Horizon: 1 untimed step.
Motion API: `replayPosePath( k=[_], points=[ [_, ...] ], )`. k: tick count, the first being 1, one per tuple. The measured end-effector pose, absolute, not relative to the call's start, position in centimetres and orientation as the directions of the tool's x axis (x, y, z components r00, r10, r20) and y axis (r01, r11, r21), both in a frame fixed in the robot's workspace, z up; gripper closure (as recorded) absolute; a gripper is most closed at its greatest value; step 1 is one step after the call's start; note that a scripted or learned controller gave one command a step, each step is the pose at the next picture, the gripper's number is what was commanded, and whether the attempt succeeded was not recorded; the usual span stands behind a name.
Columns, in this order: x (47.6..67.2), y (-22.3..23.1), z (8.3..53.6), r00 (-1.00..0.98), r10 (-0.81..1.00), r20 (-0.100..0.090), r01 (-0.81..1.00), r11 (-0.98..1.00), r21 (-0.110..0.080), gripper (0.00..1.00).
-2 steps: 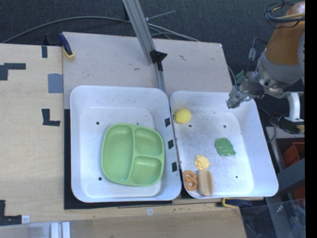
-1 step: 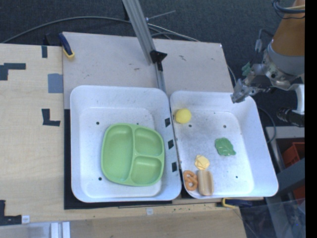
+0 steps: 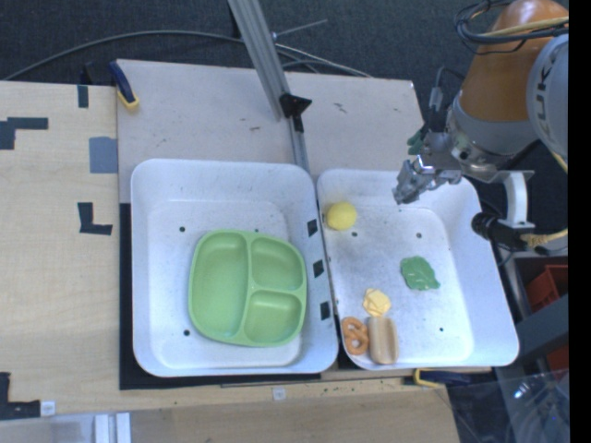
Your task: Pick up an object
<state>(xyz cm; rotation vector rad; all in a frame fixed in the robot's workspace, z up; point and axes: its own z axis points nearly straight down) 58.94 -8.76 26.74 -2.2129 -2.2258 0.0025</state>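
Note:
The right bin [image 3: 462, 247] holds a yellow ball [image 3: 341, 216] at its far left corner, a green leafy piece [image 3: 419, 273] in the middle right, and a small yellow piece [image 3: 376, 302], a pretzel [image 3: 354, 335] and a hot dog bun [image 3: 382, 340] near the front edge. My gripper [image 3: 407, 188] hangs over the bin's far edge, to the right of the yellow ball and apart from it. Nothing shows between its fingers.
The left bin [image 3: 157, 247] carries a green divided plate [image 3: 247, 288]. A grey metal pole [image 3: 263, 49] slants across the back of the bench above the seam between the bins. A blue and yellow clamp [image 3: 124, 86] sits at the bench's far left corner.

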Motion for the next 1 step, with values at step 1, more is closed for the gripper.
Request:
replayPosePath(
  k=[1],
  points=[
    [58.38,-3.37,24.69,-0.006,1.000,0.001,1.000,0.006,-0.004,1.00]
  ],
)
